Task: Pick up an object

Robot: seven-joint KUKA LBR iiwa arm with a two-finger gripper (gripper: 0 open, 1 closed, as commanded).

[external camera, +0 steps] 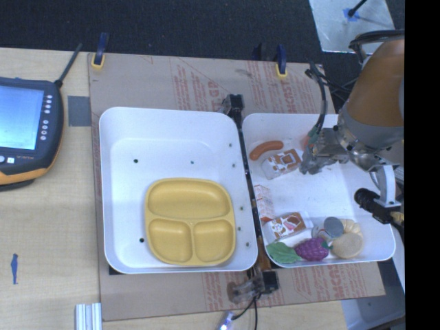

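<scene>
Right bin, upper part: gripper low over the floor, about 3 o'clock of the hot dog.
Fingers: gap too dark to tell; nothing visibly held.
Hot dog: small, orange-brown, lying flat.
Axis: roughly 8 to 2 o'clock.
Neighbour: carton just beside, at 5 o'clock.

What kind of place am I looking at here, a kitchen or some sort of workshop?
Most likely a robot test lab, not a kitchen. The food in the right bin looks like toys, a robot arm reaches over them, and a handheld control pendant lies on the bench.
</scene>
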